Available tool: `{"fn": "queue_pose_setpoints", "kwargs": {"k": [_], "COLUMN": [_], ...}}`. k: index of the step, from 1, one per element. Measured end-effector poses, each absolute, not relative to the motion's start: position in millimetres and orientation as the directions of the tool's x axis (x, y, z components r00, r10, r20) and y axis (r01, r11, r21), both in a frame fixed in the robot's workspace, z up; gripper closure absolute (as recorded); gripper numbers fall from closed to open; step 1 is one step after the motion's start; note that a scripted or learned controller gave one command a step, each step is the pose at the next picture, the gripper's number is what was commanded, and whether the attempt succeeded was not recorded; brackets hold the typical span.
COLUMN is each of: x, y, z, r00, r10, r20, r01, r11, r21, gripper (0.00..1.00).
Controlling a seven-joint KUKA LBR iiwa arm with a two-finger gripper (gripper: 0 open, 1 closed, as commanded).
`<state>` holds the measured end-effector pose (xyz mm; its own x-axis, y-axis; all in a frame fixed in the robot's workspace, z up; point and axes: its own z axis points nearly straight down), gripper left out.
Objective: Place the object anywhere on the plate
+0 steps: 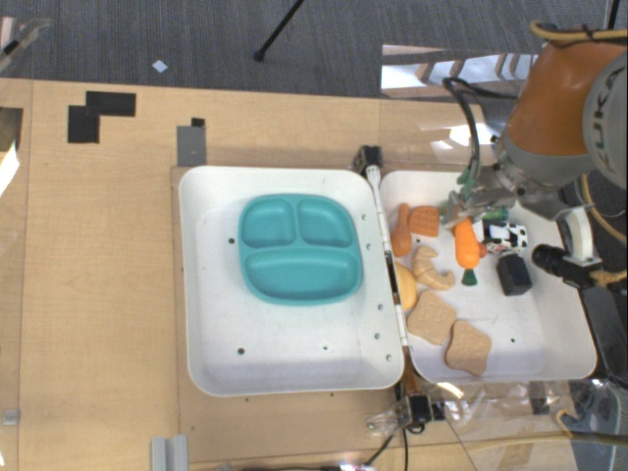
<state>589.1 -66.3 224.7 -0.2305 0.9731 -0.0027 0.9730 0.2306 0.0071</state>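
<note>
A teal divided plate [299,247] lies in the middle of the left bin [211,361]. In the right bin [549,346] a pile of toy food lies toward the left side. An orange carrot [466,245] with a green tip lies near that bin's middle, pointing toward the front. My gripper [479,200] hangs over the right bin's back part, just behind and above the carrot's thick end. The wrist hides what lies directly beneath it. I see nothing lifted from the bin.
Around the carrot lie an orange block [424,221], a sausage-like piece [402,229], a pale croissant [432,268], two bread slices [430,317] [469,346], a black-and-white cow toy [505,234] and a dark object [513,275]. A ridge [385,253] divides the bins.
</note>
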Motion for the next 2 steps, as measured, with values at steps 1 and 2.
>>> {"fn": "queue_pose_setpoints", "kwargs": {"k": [1,2], "x": [589.1,645.1], "y": [-66,-41], "z": [225,184], "r00": [-0.231,-0.083], "r10": [0.973,0.997], "r20": [-0.003,-0.001], "r01": [0.973,0.997], "r11": [0.231,0.083], "r21": [0.007,0.004], "gripper": [0.00,0.00]}}
